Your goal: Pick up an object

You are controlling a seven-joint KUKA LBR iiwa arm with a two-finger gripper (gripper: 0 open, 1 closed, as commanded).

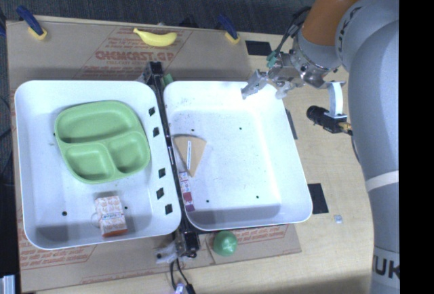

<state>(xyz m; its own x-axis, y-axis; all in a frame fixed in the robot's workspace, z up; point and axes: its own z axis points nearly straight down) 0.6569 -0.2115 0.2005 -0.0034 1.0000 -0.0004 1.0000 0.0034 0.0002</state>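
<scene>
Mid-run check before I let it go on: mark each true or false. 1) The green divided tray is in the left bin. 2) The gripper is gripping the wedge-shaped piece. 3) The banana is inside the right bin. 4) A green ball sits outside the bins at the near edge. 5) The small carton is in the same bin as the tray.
1) True: the green divided tray lies in the left bin.
2) False: the gripper is at the right bin's far rim, apart from the wedge-shaped piece.
3) False: the banana lies on the cardboard beyond the bins.
4) True: the green ball.
5) True: the small carton lies nearer than the tray.
</scene>
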